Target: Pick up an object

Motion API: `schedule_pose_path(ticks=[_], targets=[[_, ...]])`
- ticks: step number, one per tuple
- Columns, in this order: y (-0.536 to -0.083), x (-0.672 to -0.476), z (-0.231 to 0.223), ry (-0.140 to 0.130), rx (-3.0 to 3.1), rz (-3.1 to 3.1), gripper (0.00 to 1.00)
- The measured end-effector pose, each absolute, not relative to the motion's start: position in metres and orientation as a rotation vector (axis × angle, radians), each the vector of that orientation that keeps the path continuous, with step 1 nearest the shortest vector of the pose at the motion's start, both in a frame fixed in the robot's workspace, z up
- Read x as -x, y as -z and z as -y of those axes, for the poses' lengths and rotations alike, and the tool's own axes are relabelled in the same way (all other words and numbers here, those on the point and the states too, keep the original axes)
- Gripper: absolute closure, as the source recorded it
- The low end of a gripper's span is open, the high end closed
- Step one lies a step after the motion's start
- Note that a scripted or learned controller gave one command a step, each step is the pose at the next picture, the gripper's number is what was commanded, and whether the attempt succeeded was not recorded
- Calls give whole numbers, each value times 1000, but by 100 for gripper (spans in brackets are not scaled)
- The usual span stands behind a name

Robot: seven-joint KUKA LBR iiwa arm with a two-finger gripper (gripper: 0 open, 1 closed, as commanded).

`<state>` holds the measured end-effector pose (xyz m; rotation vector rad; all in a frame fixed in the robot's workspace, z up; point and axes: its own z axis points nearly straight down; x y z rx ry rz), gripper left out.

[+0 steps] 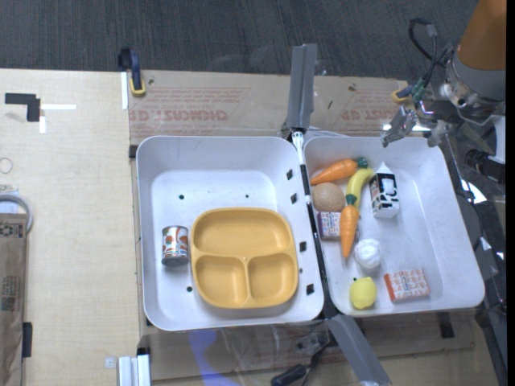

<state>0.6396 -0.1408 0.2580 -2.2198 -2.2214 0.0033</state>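
The metal claw [410, 123] hovers at the upper right of the frame, grip state unreadable, above the right white plastic bin [451, 240] holding 2 orange carrots [348, 225], presumably pre-pick.

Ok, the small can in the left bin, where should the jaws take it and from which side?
Grip the can around its round body, coming straight down from above. It stands upright with its lid showing, so the curved sides are free. Set the jaws front to back, I'd say: the yellow plate sits close on its right and the bin wall on its left, leaving less room there.
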Motion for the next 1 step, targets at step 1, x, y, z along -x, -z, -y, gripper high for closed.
schedule_pose_path(ticks=[1], targets=[[-120, -650, 138, -4, 2310, 2126, 0]])
